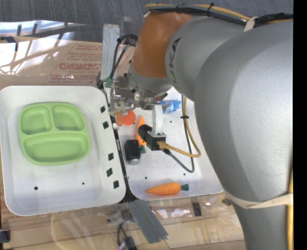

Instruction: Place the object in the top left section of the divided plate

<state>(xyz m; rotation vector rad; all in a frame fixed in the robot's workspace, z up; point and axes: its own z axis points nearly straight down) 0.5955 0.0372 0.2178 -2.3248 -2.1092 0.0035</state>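
A green divided plate (53, 133) lies in the left bin (17, 191), with two small sections at its top and one long section below. My gripper (123, 108) hangs over the top left corner of the right bin (205, 176), close to the wall between the bins. Just beneath it is a small round orange object (126, 119), and I cannot tell whether the gripper is touching it. A second orange piece (141, 129) shows slightly to the right, partly hidden by the wrist.
An orange carrot with a green top (165, 189) lies near the right bin's front edge. A blue item (172, 107) peeks from under the arm. A short black thing with a grey end (132, 151) lies by the divider. The large arm covers the right bin's back half.
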